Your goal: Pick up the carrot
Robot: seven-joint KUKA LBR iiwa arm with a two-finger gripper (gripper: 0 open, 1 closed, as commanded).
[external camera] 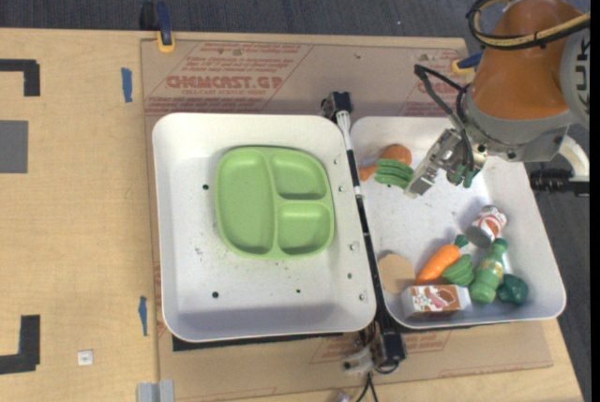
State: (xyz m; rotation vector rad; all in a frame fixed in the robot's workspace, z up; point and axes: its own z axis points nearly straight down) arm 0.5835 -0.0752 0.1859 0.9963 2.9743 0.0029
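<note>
Reached in from the right over the right-hand shallow white bin (pixel 548 231) with the grey, orange-banded arm (pixel 525 72), its two-finger metal gripper (pixel 441 168) hanging with fingers apart and nothing between them, near the bin's far side. Lay toward the near side of that bin, well apart from the jaws: the orange plastic carrot (pixel 439 262), long axis slanting, leafy end touching a green toy vegetable (pixel 459 272). Crowded there by a small red-and-white carton (pixel 436 299) just beside it, likely to hinder a clean grasp.

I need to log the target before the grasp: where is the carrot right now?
The carrot lies in the right bin, toward its near edge, touching the green pepper and just above the small carton.
</note>
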